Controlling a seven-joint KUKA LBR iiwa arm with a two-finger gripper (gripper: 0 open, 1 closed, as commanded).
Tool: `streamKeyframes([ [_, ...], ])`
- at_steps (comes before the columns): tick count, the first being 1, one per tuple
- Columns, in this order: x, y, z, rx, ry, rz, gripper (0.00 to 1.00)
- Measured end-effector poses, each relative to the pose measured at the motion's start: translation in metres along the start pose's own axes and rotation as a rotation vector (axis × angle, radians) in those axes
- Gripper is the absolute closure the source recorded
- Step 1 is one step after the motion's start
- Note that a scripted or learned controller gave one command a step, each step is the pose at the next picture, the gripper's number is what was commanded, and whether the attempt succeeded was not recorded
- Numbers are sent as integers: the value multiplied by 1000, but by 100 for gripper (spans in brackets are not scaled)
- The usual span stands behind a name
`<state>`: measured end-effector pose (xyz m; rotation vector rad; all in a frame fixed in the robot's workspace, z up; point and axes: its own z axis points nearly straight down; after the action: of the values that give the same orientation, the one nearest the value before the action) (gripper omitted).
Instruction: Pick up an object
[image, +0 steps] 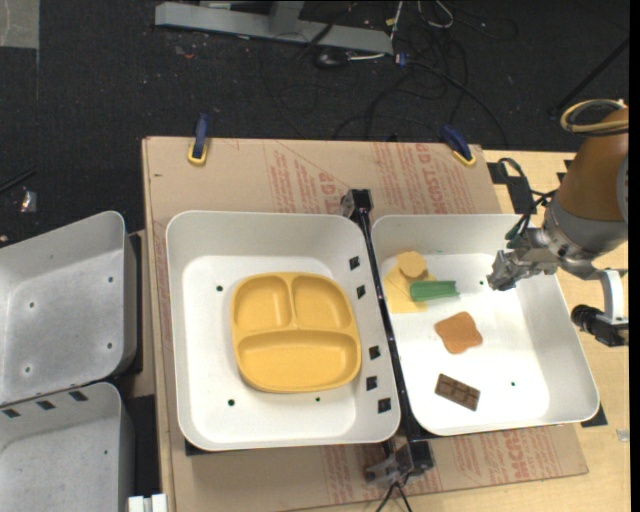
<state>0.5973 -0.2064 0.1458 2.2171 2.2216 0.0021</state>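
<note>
Green block (433, 291), centre-right of frame, looks light and rigid; grip across narrow sides. Gripper (500, 276) jaw state: cannot tell.

A dark, speckled black floor (90, 110) surrounds the work area. A flat brown cardboard-faced board with faint red printed lettering (300, 175) serves as the bench top; two blue spring clamps (199, 140) (458, 143) grip its far edge. At the top, a grey metal bracket (270, 25) lies on the floor with loose black cables (430, 60) trailing near it. To the left of the board lie two spare white perforated trays (60, 290) (60, 450), one behind the other. Lighting is even, without strong shadows.
</note>
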Motion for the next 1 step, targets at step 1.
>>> streamKeyframes([
  [1, -8, 8, -58, -5, -2, 0, 100],
])
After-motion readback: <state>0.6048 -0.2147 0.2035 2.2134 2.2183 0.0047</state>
